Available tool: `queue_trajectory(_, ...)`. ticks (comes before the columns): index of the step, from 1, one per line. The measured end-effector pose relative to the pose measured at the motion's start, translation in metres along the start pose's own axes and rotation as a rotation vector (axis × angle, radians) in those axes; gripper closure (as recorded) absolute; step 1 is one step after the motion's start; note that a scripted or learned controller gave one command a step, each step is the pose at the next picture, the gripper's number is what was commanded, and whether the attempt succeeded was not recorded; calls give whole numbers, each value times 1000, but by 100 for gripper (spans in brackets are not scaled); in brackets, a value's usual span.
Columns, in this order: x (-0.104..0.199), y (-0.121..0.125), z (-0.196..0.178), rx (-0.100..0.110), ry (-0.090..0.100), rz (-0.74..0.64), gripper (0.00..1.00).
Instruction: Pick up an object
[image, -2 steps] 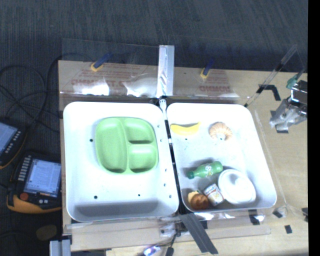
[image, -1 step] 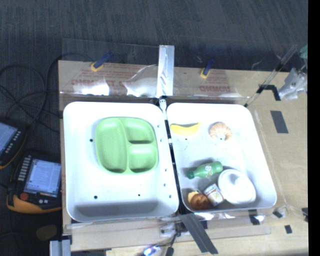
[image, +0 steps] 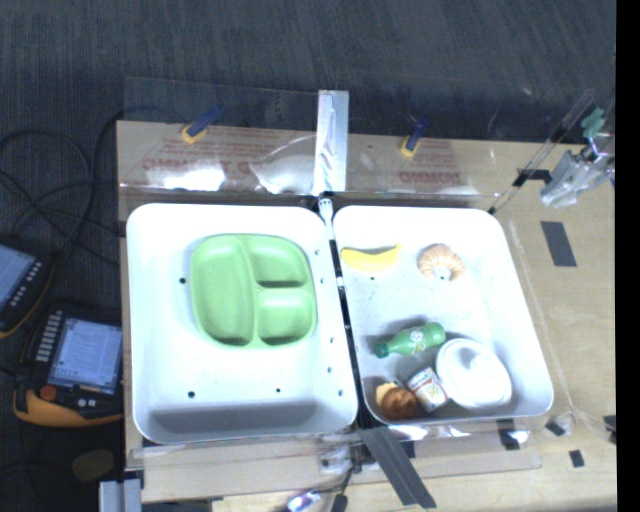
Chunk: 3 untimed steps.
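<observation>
**Item: green bottle, right bin**

Green bottle is laid on its side just left of the white bowl, its long axis running left-right and its cap toward the bowl. The right bin is judged nearer the arm's entry side. Gripper state: cannot be told

Robotics lab setting: plywood bench with two white bins, clear plastic sheet clamped behind, teach pendant and loose cables on dark carpet.
</observation>
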<state>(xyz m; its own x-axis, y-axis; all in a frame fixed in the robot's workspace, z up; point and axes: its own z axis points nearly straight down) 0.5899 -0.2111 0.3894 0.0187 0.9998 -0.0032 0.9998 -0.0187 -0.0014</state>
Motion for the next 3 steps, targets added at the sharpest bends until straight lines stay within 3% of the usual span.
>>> queue_trajectory(1, 33, -78, 148, 1, 5, -75, 100)
queue_trajectory(2, 14, -48, 97, -1, 3, 10, 100)
queue_trajectory(3, -3, 37, 11, -1, 0, -200, 100)
